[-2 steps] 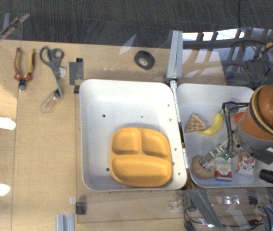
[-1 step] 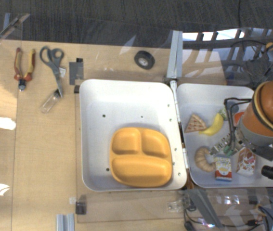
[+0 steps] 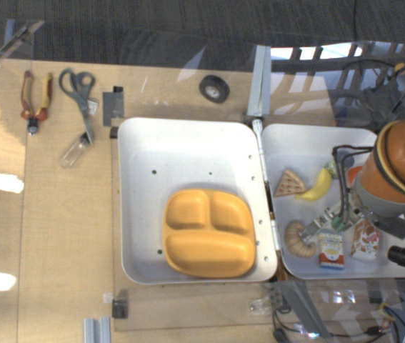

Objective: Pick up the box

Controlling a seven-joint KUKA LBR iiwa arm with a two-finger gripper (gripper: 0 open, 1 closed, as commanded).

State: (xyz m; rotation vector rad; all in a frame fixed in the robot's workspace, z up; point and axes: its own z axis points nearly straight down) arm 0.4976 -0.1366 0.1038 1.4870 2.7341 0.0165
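A small box [image 3: 331, 250] with a yellow, red and blue print lies near the front wall of the right bin [image 3: 288, 148]. A white and red carton [image 3: 365, 240] lies just to its right. My gripper [image 3: 333, 219] hangs low over the bin, just behind the small box and left of the carton. Nothing shows as lifted by it. The grey arm with its orange band [image 3: 396, 157] covers the bin's right side.
In the right bin lie a pizza slice [image 3: 289, 184], a banana [image 3: 318, 186] and a brown pretzel-like piece [image 3: 299, 237]. A yellow compartment tray [image 3: 209, 231] sits in the left bin [image 3: 145, 163]. Pliers [image 3: 33, 100], scissors [image 3: 81, 98] and a tape roll [image 3: 214, 88] lie on the bench.
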